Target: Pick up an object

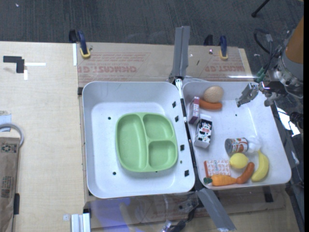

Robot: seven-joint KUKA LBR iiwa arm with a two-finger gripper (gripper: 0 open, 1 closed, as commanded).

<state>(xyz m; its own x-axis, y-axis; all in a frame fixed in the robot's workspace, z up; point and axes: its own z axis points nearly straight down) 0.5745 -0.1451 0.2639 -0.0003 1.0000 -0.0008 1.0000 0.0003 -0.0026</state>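
Note:
My gripper hangs over the far right part of the right bin, with nothing visibly in it. To its left lie a tan egg-shaped object and an orange sausage-like piece. A maroon box and a white carton with black marks sit by the bin's left wall. Nearer the front are a small can, a lemon, a banana, a red sausage, a carrot and a red-and-white packet.
The left bin holds a green divided plate. A grey post rises between the bins at the back. Cardboard clamped behind the bins lines the bench. Cables and the arm's body crowd the right edge.

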